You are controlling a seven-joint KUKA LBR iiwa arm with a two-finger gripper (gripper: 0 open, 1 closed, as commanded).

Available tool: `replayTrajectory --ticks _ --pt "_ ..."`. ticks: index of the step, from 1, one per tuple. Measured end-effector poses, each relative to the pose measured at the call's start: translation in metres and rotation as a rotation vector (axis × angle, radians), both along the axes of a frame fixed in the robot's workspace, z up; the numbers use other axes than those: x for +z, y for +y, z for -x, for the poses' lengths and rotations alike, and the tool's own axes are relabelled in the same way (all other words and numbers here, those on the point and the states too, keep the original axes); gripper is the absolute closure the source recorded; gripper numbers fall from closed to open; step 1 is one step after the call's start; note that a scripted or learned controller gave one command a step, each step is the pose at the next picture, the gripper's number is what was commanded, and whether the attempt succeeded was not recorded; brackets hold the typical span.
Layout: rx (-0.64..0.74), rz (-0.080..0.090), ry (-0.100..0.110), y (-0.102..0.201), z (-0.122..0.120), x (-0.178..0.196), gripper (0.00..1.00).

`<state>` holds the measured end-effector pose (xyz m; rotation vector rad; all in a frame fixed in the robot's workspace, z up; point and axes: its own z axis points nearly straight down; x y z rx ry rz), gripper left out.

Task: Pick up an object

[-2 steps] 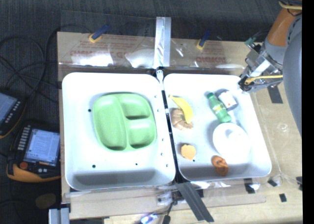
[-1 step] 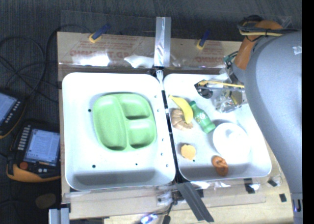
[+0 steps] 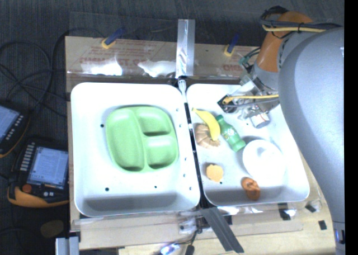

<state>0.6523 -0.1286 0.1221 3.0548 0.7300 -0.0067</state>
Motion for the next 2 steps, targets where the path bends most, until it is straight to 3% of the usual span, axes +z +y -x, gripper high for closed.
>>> replayTrajectory --ticks 1,2 --pt "-0.167 -0.002 -0.013 -0.0215 0.0381 -0.0313 0.0" --pt "-0.166 -0.004 -0.01 -0.0207 0.0385 -0.0232 1.0"
